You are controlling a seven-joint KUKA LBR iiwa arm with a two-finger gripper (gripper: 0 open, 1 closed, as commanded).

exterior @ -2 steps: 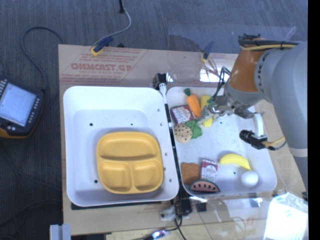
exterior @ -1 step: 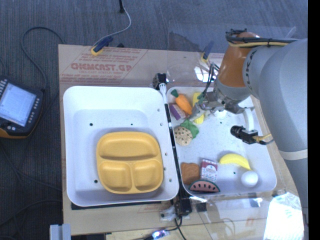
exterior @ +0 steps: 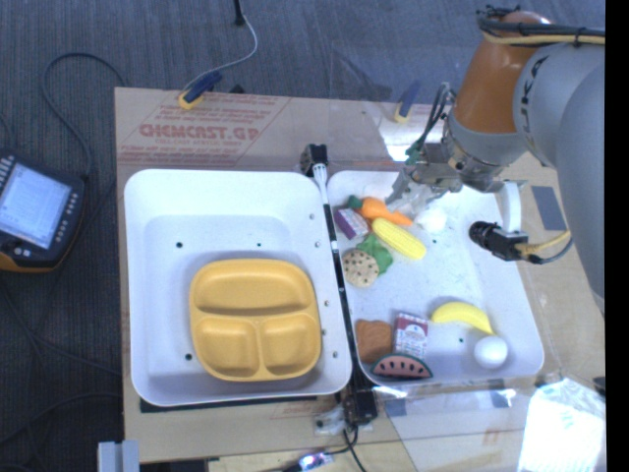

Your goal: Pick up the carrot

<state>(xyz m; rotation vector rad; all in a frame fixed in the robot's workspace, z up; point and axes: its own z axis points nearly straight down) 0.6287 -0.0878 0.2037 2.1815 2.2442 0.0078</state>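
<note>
The orange carrot [exterior: 381, 210] with a green top lies in the right bin [exterior: 511, 303], near its far left corner, next to a yellow corn cob [exterior: 398, 237]. My gripper [exterior: 414, 195] hangs just right of the carrot, its fingers pointing down and left toward it. Nothing shows between the fingers, and the carrot rests on the bin floor.
The right bin also holds a purple item [exterior: 350, 223], a cookie [exterior: 360, 267], a green piece [exterior: 379, 255], a banana [exterior: 462, 315], a white egg [exterior: 489, 350], a red carton [exterior: 412, 335], a watermelon slice [exterior: 403, 368] and a brown piece [exterior: 372, 339]. A yellow divided tray [exterior: 256, 318] sits in the left bin [exterior: 157, 264].
</note>
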